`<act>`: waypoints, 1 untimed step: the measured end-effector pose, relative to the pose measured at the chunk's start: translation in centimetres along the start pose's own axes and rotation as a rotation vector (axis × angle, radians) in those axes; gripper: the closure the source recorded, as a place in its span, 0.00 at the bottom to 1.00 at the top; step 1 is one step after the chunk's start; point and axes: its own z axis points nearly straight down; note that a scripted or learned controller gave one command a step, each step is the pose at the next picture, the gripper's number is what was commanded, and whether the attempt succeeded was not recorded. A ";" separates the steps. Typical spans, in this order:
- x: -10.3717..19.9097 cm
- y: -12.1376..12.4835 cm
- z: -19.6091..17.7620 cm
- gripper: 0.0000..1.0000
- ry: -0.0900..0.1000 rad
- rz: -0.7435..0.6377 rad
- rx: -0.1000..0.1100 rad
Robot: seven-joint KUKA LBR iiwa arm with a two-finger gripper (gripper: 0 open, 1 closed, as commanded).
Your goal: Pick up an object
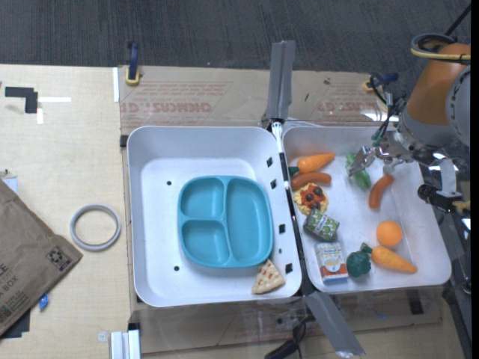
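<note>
Sausage (379, 191) is seen just near of the gripper (372, 158) in the right bin (430, 275); finger state cannot be told.

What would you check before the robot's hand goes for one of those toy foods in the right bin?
1. Hand is over the right bin: ok, near its far right corner.
2. A target lies close by: ok, a green item and a red sausage sit right beside it.
3. Hand is free of any load: cannot tell, too small and cluttered.
4. Fingers open enough to close on something: cannot tell.
5. Target stands apart from its neighbours: not ok, the green item lies against the hand with the sausage close.
6. Nothing is stacked on the target: ok.
</note>
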 end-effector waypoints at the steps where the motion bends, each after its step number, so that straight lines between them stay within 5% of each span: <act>1: -0.6 -3.9 0.1 0.00 0.002 0.072 0.003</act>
